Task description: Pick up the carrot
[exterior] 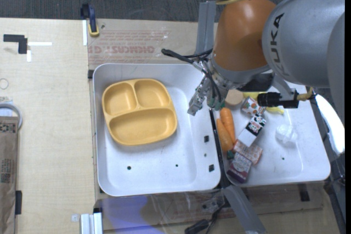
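The carrot [226,127] lies orange and lengthwise along the left wall of the right bin [307,167], its top end pointing to the back. My gripper [202,100] hangs over the divide between the two bins, just above and to the left of the carrot's top end. Nothing shows in its grasp. The orange band and grey wrist cover the back part of the right bin.
A yellow divided plate [140,111] sits in the left bin [159,172]. Beside the carrot lie a small printed carton [254,127], a dark snack packet [244,160], a tan round piece [235,97], a yellow item [277,110] and a white lump [285,133].
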Available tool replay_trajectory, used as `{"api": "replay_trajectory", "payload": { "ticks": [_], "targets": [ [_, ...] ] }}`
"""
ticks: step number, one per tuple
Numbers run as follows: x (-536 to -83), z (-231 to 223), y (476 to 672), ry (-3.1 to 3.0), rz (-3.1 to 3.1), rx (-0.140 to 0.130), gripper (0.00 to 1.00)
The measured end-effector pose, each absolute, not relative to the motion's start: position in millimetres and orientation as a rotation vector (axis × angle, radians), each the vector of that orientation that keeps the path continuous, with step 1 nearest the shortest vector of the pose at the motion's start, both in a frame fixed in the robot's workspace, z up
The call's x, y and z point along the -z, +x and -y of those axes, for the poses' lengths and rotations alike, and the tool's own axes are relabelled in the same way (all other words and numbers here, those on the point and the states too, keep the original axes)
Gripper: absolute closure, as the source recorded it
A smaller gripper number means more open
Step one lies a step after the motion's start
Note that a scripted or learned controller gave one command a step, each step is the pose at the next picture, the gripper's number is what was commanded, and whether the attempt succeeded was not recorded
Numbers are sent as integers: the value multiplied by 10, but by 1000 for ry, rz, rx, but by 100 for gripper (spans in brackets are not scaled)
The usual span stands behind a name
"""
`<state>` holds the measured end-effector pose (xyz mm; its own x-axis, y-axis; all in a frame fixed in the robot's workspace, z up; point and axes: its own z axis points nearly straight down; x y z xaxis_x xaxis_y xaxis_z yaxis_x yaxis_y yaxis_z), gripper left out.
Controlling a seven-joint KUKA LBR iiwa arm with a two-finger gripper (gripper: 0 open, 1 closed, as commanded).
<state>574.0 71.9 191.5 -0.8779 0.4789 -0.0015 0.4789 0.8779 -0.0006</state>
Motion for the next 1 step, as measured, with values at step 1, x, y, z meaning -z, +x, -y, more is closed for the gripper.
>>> {"api": "replay_trajectory", "payload": {
  "ticks": [1],
  "targets": [
    [-2172, -887, 5469, 408, -3115, 0, 100]
  ]
}}
